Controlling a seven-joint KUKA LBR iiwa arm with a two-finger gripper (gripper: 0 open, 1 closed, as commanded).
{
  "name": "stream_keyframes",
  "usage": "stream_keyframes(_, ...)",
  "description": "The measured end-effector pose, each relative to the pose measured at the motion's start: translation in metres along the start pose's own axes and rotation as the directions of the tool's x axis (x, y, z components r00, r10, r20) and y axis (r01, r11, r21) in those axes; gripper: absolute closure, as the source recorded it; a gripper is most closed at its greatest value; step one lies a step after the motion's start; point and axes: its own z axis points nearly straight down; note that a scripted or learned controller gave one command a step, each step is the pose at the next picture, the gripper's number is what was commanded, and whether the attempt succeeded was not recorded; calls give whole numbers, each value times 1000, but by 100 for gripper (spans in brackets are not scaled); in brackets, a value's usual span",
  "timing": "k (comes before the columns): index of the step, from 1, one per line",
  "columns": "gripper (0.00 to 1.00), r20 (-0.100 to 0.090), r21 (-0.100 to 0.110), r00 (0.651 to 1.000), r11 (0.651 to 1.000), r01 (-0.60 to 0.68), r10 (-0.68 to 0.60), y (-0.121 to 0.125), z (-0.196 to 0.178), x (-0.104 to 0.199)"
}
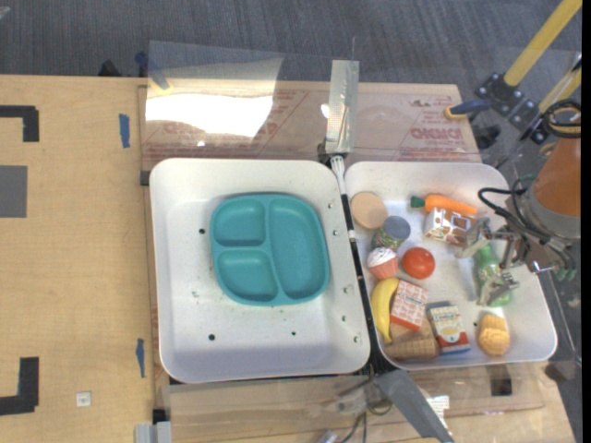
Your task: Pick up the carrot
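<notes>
Far off to the view's left of the jaws, the tan counter (pixel 74 247) is lying bare apart from black corner marks (pixel 23 123) and strips of blue tape (pixel 124 129). Grey carpet (pixel 277 17) is showing beyond its back edge.

Nearer, though well apart from the jaws, the left bin (pixel 171 275) is holding a teal divided plate (pixel 271 247). A clear plastic sheet (pixel 212 109) is lying behind it.

The right bin (pixel 545 344) is carrying the toy food. On the side away from the jaws, a banana (pixel 381 307), a cupcake (pixel 382 262) and a red tomato (pixel 418 262) are crowding together. The carrot (pixel 451 204) is lying on its side by the bin's back wall, up and to the view's left of the jaws. It is near them but apart, with a small carton (pixel 446 226) touching it on the near side.

The jaws are hanging low over the bin's right part, just beside a green item (pixel 487 261) and above the corn (pixel 494 332). Cables are crossing them, so I cannot tell whether they are spread or pressed together. Nothing is showing between them.

The arm (pixel 563 178) is reaching in at the right, its orange band catching the light. Yellow struts (pixel 545 26) are slanting behind it.

The approach seems to be in hand, and the grasp is not yet made. The next move is probably calling for a shift back and leftward, lining up across the carrot's thin body and keeping clear of the carton.
</notes>
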Motion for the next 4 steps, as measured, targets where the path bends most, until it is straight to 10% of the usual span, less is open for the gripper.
stream_keyframes(2,0,4,3,994,994,105,-105,58,10,55)
stream_keyframes(3,0,8,5,1000,1000,15,-15,-6,-161,2)
stream_keyframes(4,0,-15,-7,994,994,-112,112,5,-1,15)
